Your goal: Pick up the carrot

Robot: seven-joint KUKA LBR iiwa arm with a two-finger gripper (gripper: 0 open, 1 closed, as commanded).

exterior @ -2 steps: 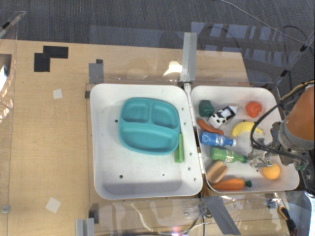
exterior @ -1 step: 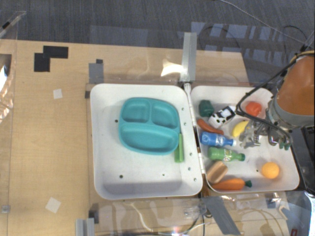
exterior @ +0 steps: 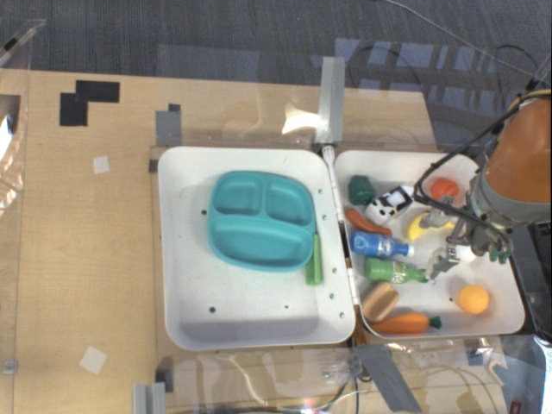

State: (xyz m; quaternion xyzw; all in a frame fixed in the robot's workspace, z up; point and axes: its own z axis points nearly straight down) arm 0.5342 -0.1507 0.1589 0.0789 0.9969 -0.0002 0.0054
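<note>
The camera view looks down on a pale wooden tabletop (exterior: 86, 257) that bears two shallow white plastic bins side by side. The left bin (exterior: 250, 317) holds a teal divided plastic plate (exterior: 261, 219) with a slim green stick-shaped toy (exterior: 314, 260) lying just beside its right edge. The right bin (exterior: 509, 313) is crowded: the orange toy carrot with a dark green stub end (exterior: 403, 323) lies flat along the near wall, touching or just beside a tan bread-roll toy (exterior: 379, 301). Above these lie a green bottle (exterior: 394, 271), a blue bottle (exterior: 379, 247), a red chilli-shaped toy (exterior: 368, 223), a dark green piece (exterior: 360, 186) and a black-and-white cow-patterned toy (exterior: 388, 203). A small orange ball-shaped fruit (exterior: 473, 299) sits near the right wall. The grey arm with its orange band (exterior: 522, 158) reaches in from the right, and its gripper (exterior: 448, 261) hovers over the middle of the right bin, well apart from the carrot; I cannot tell how the gripper is set, as it is too small and cluttered.
</note>
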